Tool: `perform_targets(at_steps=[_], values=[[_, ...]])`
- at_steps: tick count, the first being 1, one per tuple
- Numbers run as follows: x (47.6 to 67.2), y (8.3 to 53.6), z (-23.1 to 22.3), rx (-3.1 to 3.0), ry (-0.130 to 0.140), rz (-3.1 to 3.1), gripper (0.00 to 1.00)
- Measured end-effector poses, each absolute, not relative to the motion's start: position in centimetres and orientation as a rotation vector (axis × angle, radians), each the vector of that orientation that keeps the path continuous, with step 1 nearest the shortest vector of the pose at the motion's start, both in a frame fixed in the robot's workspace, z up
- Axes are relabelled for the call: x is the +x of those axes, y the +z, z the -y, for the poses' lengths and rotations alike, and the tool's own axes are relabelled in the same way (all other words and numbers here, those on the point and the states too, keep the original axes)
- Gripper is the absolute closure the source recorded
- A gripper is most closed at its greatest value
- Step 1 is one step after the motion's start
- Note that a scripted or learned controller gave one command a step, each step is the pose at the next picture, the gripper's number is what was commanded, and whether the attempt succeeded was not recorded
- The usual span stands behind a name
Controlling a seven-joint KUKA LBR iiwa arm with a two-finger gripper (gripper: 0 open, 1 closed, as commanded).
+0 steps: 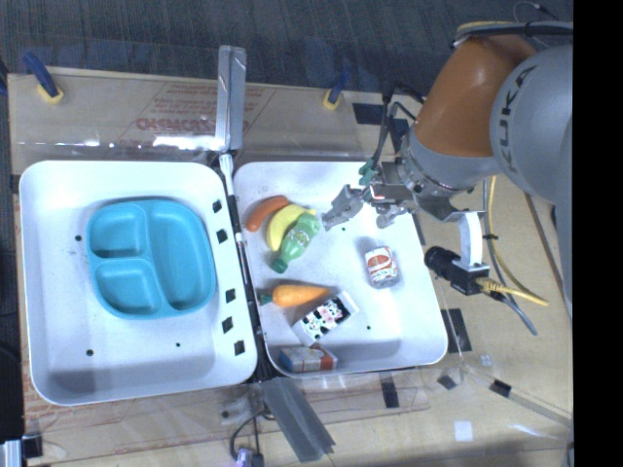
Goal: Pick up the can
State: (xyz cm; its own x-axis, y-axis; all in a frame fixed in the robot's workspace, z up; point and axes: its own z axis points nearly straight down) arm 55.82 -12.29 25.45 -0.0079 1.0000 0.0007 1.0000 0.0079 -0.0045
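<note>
Grey arm with orange band enters from upper right; end effector [365, 207] at frame centre-right, fingers spread apart, nothing between.

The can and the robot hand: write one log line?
gripper: open, above right bin | can: lying in bin, not held | step: not grasped

**Colours on the bench**

Both bins are white: the left bin [49, 358] carries a bright blue divided tray [151, 256]. In the right bin [419, 334] lie a red-and-white can [382, 266], a yellow banana [282, 224], a green bottle [296, 241], two orange carrots [265, 211] [300, 296], and a black-and-white patterned box [324, 318]. The arm [506, 95] is grey with an orange band; its gripper [367, 206] is silvery grey.
</note>
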Motion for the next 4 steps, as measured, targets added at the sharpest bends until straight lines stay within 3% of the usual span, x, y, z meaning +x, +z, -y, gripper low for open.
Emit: perform_targets(at_steps=[1,2,3,4], values=[[53.4,20.8,19.1,-2.158,0.005,2.279,0.0],[53.5,21.8,19.1,-2.15,0.007,2.285,1.0],[53.5,21.8,19.1,-2.15,0.007,2.286,0.0],[56.9,11.1,21.2,-2.2,-0.008,2.269,0.0]])
